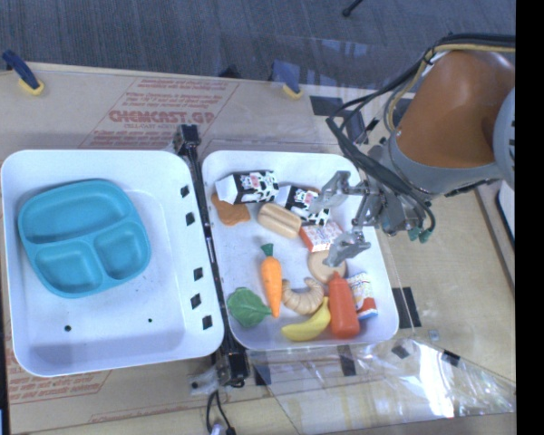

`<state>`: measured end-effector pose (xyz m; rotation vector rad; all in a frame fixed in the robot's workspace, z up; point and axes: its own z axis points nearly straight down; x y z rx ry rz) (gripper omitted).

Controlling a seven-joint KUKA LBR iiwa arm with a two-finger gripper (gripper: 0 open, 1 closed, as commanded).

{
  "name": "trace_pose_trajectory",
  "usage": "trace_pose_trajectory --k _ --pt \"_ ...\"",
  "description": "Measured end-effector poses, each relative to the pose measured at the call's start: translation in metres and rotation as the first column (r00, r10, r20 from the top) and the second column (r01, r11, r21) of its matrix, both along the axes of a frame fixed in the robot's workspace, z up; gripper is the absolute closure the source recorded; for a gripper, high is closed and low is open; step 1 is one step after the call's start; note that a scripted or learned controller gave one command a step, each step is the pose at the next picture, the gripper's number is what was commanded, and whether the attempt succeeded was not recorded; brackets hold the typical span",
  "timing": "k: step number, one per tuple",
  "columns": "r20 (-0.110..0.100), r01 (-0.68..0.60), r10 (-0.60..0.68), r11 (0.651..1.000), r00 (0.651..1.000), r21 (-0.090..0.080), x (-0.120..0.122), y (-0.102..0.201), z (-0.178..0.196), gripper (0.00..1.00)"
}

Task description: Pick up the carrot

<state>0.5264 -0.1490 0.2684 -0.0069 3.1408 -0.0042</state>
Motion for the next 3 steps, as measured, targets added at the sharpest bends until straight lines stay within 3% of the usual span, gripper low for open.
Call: trace_pose_trajectory --k 1,2,3 --pt "-0.010 0.217 -0.217 0.976 0.976 0.004 -0.004 0.038 -0.148 0.00" --pt "-0.001 0.527 -0.527 0.850 0.850 0.005 -0.039 0.037 -0.175 0.00" --pt "0.001 0.519 -0.519 0.855 0.855 0.006 -0.037 0.038 -0.164 1.00"
